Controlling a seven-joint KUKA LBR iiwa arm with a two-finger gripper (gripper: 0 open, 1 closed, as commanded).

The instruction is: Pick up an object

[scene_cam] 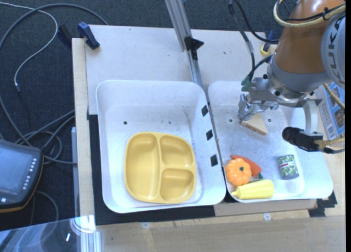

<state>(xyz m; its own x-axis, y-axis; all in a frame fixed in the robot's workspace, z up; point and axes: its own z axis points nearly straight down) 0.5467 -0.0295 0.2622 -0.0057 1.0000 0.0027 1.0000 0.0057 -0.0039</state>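
Observation:
My gripper [250, 112] hangs low over the upper middle of the right bin [230, 89], under the orange and grey wrist. A tan wedge-shaped piece [256, 126], like a slice of bread, lies on the bin floor right beneath the gripper and touches its tip. Whether it is gripped is hidden by the wrist. At the bin's front lie an orange pumpkin-like toy [238, 172], a red piece [251, 163] just behind it, a yellow corn-like toy [255, 190] and a small green can [287, 167].
The left bin [109, 97] holds a yellow divided plate [160, 167]. A metal rail [181, 15] slants down between the bins. A black part [299, 137] juts out right of the gripper. Cables and a blue clamp [88, 34] lie beyond the bins.

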